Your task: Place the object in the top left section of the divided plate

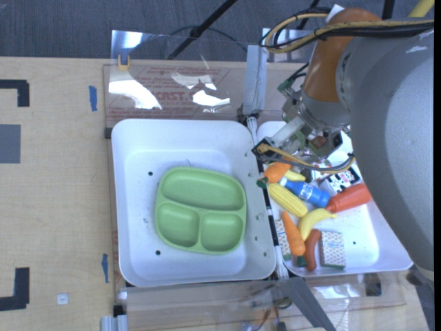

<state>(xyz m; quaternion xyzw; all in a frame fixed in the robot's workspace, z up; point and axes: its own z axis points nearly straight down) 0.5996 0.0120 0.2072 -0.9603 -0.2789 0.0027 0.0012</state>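
A green divided plate [201, 210] lies in the left white bin [138, 157], with one long section at the back and two smaller ones at the front. All its sections hold nothing. My gripper [298, 145] hangs over the back left of the right bin [386, 250], just above a pile of toy food. Nearest below it are an orange piece [278, 172], a corn cob [287, 198] and a blue bottle [313, 194]. The wrist body covers the fingertips.
The right bin also holds a red-orange piece [351, 198], a banana [312, 220], a carrot [293, 234], a brown sausage [312, 248] and a small carton [333, 248]. A clear plastic sheet [172, 88] lies behind the left bin. The grey arm fills the right side.
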